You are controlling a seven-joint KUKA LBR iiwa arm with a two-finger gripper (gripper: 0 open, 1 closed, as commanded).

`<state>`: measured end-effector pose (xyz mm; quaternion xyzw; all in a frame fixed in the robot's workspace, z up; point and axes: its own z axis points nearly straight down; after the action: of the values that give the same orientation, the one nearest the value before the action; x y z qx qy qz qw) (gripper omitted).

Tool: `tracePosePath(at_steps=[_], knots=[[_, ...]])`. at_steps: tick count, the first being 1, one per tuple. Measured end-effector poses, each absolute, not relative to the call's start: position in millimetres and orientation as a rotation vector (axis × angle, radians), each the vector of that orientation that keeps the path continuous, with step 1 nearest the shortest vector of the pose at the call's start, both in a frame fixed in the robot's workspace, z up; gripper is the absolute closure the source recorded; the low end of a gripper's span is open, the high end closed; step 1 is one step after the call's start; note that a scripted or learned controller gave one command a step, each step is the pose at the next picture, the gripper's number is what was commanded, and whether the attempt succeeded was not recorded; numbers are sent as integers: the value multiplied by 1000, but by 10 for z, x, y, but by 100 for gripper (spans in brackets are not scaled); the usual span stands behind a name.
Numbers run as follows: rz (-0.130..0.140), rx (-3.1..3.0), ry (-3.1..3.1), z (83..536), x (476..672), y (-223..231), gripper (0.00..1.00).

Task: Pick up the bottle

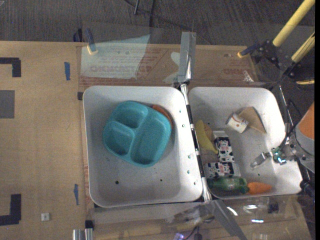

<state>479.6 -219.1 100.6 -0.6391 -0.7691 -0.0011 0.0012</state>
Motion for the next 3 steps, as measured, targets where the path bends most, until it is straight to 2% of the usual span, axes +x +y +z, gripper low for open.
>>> tracePosePath(at_steps=[1,2,3], knots=[[-33,-2446,-1964,914,4884,-2102,0],[-7,-2565,-1861,920,4826,-1397,0],[-2,-2555,-1857,983,4808,-1376,100]])
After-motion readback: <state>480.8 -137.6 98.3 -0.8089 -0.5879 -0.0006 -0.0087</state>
